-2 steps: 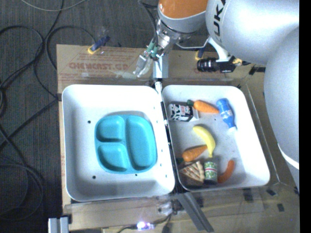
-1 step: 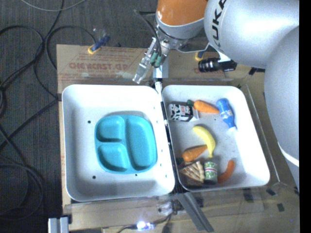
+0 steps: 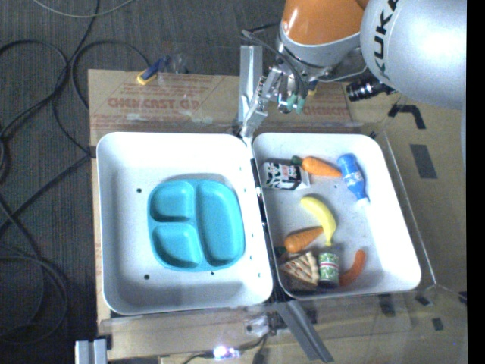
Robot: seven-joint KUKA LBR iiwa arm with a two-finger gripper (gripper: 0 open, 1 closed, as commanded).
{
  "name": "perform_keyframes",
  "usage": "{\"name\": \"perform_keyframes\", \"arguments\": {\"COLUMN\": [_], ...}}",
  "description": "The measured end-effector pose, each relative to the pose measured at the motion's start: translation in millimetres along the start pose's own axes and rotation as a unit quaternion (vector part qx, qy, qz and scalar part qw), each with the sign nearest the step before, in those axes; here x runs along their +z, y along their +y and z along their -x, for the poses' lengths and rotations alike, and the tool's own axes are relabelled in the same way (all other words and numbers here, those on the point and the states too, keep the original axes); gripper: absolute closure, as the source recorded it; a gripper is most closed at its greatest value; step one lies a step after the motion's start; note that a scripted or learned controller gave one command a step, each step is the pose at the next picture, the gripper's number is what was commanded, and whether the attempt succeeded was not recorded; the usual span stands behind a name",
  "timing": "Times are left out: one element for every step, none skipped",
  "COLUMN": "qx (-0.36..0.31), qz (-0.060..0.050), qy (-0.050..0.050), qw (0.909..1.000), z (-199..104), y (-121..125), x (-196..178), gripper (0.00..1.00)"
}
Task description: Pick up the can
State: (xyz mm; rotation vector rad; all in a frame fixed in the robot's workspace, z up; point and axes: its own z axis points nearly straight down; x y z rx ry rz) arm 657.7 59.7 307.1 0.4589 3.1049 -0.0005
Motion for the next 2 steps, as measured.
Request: {"name": "perform_keyframes", "arguments": {"qx": [-0.194, -0.370], "qz": [0.001, 0.002], "qy": [-0.001, -0.002], "qw": [0.9810, 0.9292], "z": [20, 32], "y": [-79, -65], "x": [-13, -42], "gripper": [1.00, 1.00]}}
